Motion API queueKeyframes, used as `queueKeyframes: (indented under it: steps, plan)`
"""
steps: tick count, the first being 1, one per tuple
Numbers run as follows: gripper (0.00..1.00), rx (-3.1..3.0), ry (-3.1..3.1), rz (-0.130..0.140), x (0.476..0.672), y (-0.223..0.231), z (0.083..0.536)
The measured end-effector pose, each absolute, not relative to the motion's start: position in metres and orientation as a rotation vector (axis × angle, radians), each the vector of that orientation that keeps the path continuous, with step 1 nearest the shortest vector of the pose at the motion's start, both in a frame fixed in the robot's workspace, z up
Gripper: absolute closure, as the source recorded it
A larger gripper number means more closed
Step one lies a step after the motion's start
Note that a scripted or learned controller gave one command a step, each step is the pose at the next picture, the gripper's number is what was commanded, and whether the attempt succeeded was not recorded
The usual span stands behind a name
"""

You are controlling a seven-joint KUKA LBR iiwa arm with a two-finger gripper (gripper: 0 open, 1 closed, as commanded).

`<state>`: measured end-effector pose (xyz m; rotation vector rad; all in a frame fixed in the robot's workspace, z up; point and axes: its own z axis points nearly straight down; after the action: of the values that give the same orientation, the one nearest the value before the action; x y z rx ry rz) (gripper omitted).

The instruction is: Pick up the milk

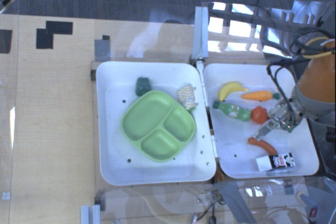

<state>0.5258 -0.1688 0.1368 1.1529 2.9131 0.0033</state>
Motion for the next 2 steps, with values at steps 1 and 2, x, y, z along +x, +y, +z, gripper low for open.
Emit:
queueKeyframes:
  steps: [1,2]
  plan:
    - [0.00,1.069,2.939,0.006,0.519,-0.090,0.090]
    - [0.00,1.072,2.941,0.003,0.563,-0.136,0.233]
